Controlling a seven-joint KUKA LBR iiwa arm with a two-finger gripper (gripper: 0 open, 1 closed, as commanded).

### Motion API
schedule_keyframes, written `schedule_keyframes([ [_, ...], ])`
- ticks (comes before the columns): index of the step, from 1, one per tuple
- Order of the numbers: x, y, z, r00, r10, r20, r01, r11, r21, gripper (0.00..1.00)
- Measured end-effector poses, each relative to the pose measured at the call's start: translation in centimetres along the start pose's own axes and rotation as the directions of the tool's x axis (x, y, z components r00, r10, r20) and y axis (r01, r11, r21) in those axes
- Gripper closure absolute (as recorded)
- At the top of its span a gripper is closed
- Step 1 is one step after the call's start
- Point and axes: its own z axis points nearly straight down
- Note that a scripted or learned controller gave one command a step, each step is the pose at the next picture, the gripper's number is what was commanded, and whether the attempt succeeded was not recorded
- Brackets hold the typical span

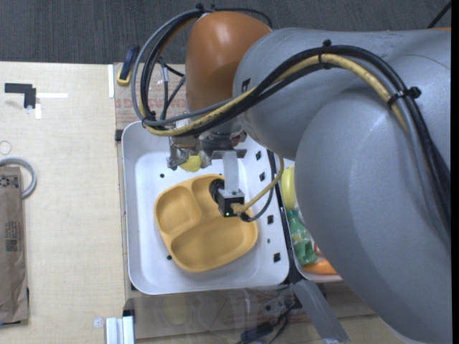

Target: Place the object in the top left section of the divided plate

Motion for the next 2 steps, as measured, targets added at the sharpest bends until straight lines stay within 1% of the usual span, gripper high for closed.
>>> schedule_keyframes([
  [1, 0.2, -9.6, 6.7, 1.000, -0.002, 0.000, 0.002, 1.000, 0.001, 1.00],
  [2, -3.6, -11.2, 5.6, 0.994, 0.112, -0.001, -0.112, 0.994, 0.001, 1.00],
])
